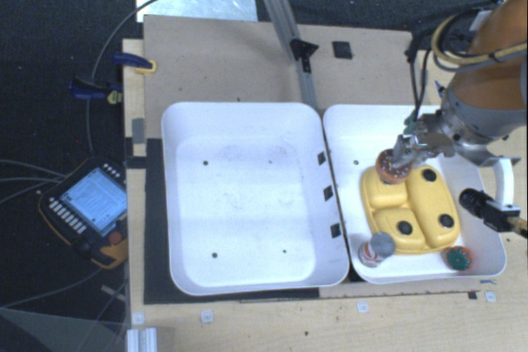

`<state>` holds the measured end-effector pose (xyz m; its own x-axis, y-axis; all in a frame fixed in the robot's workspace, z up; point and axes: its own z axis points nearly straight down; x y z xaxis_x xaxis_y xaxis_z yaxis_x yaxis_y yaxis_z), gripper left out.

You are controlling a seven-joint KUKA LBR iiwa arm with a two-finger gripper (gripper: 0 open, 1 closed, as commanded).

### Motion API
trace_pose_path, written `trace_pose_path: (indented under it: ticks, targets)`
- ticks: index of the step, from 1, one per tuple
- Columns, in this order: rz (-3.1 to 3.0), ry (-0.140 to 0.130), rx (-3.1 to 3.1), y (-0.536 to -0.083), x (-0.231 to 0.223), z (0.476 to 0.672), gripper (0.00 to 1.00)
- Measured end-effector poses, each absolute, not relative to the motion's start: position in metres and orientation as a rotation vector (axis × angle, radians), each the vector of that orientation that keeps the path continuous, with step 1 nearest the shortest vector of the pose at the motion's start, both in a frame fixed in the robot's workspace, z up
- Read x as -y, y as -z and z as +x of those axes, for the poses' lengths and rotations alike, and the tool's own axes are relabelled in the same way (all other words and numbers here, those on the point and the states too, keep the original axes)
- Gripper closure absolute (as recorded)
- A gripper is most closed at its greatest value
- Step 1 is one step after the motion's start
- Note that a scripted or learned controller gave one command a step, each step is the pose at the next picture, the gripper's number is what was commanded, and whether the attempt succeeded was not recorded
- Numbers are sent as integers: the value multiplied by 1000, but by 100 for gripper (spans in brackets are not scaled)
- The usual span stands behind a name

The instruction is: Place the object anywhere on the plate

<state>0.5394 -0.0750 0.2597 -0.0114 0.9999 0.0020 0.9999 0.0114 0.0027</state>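
Note:
A yellow sectioned plate (412,210) lies in the right bin (346,136). At the plate's far left corner is a small round brown and pink object (388,169). My gripper (403,152) hangs directly over this object and overlaps its far right edge in the camera view. I cannot tell whether the object rests on the plate or is held just above it. The grey arm with its orange band reaches in from the upper right.
A small grey and red item (378,248) lies in the right bin by the plate's near left corner. A green and orange item (458,258) lies at the near right corner. The left bin (177,177) stands alongside. A black fitting (487,208) sticks in from the right.

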Motion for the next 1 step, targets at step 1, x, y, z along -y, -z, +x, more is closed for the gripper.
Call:
trace_pose_path:
  ticks: [1]
  targets:
    - [2208,-6,-2234,-261,19,563,100]
